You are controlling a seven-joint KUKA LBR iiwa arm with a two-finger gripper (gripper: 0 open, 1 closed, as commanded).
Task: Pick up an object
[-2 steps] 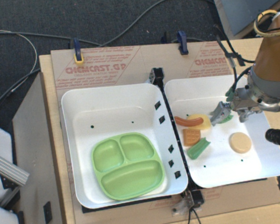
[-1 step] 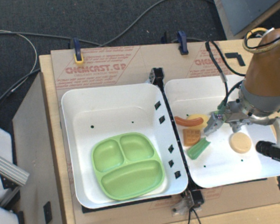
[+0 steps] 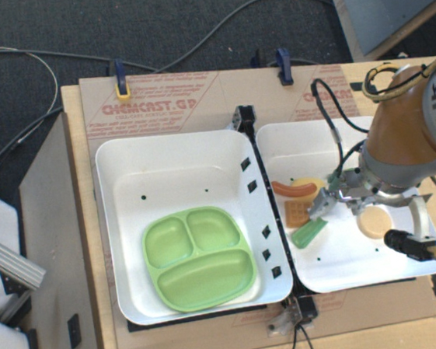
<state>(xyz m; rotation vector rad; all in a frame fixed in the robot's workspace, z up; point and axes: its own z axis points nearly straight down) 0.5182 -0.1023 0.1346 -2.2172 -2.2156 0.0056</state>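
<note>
Several toy foods lie in the right bin [image 3: 354, 268]: a red hot dog [image 3: 294, 189] with a yellow piece [image 3: 307, 184] behind it, an orange waffle-like square [image 3: 297, 213], a green piece [image 3: 309, 234] and a tan round cookie [image 3: 374, 223]. My gripper [image 3: 324, 201] hangs low over the bin's left part, just right of the orange square and above the green piece. Its fingertips touch or nearly touch the green piece's upper end. I cannot tell whether anything sits between them.
The left bin [image 3: 126, 188] holds a light green divided plate [image 3: 200, 256]. A black divider strip [image 3: 261, 196] runs between the bins. Cables [image 3: 328, 110] loop over the right bin's back edge. Two clamps [image 3: 121, 77] hold the cardboard base at the back.
</note>
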